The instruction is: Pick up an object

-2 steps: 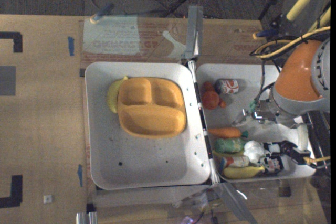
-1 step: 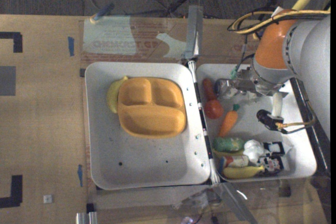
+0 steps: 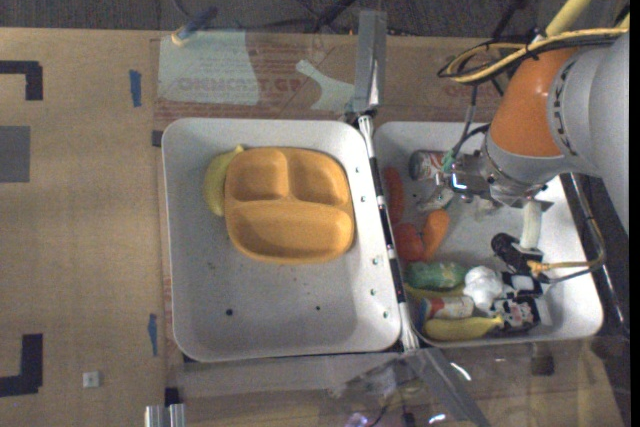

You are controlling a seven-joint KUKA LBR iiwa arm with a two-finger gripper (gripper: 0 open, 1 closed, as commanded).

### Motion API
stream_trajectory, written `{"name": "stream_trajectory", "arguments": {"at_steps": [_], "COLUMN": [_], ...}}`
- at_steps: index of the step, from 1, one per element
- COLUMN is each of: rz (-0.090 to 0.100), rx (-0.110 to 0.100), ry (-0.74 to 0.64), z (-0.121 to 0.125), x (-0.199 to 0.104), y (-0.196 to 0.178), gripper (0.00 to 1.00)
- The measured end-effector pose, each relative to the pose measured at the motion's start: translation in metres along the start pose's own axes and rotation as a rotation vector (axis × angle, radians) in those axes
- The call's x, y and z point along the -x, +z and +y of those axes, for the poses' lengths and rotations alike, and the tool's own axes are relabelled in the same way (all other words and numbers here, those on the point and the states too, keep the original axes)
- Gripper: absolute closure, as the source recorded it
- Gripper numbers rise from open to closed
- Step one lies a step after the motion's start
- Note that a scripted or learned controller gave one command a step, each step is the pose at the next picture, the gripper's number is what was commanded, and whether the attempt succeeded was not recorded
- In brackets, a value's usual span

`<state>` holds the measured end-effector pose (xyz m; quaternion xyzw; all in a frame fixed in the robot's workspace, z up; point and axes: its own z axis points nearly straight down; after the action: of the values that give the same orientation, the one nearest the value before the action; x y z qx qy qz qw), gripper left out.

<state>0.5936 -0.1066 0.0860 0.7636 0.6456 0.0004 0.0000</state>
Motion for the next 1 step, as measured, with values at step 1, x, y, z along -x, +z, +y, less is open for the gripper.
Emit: {"name": "stream_trajectory", "arguments": {"at_steps": [1], "rz": [0.0], "rx": [0.006], "ry": [0.001], "z": [0.0019], "x": [0.0005], "y": [-0.0119], "gripper": [1.0]}}
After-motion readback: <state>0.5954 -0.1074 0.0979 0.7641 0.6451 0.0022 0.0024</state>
